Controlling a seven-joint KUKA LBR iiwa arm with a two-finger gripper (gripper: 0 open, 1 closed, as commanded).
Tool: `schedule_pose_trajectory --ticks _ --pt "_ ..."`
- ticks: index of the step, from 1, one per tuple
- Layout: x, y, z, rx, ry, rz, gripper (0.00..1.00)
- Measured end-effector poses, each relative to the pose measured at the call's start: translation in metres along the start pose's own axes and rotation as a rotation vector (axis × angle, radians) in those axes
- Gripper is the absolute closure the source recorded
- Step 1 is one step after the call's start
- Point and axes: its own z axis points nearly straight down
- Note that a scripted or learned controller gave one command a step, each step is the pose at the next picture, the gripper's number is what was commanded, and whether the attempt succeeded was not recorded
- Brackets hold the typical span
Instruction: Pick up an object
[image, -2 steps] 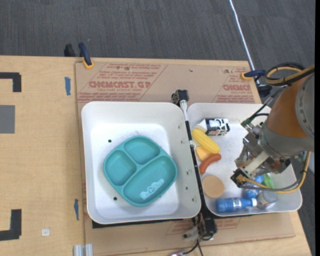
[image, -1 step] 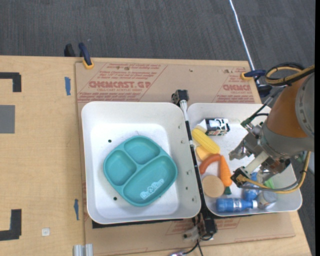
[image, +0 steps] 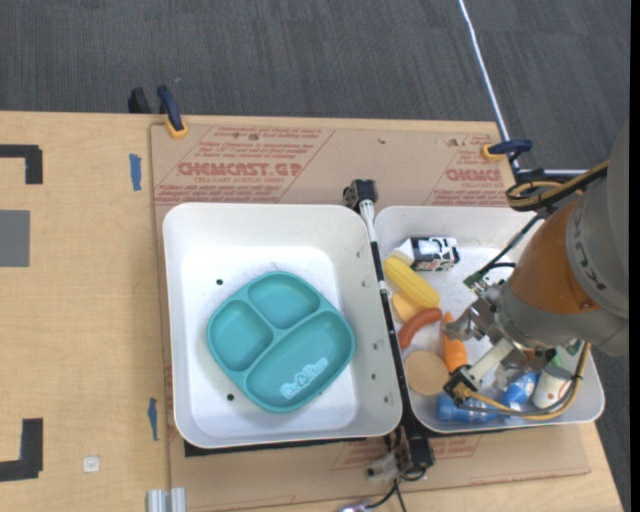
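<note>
Two bins: side by side on the worktop (image: 80, 300); the left bin (image: 200, 250) holds a teal divided plate (image: 281, 340), and the right bin (image: 490, 232) holds the small things.
Hand: the hand (image: 472, 338) sits low over the right bin; the arm covers it, so I cannot tell whether it is open or closed.
Nearest thing: an orange carrot (image: 455, 352), just beside the hand.
Neighbours: a red sausage (image: 418, 325), tan disc (image: 425, 372) and yellow corn (image: 412, 283) crowd its left; a toy car (image: 435, 253) lies farther back, and a blue item (image: 478, 411) lies by the lower wall.
Risk, crowding: a closing grasp may nudge the carrot aside or pinch two things together.
Risk, shape: rounded toys probably squirt out of an off-centre grip.
Risk, wall: things pushed against the divider become harder to reach.
</note>
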Motion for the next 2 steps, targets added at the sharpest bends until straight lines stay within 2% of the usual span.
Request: schedule_pose_trajectory --ticks 1,2 --pt "-0.008 -0.002 0.015 0.019 -0.009 -0.454 0.0" --pt "0.055 0.039 0.016 0.014 -0.007 -0.713 0.0"
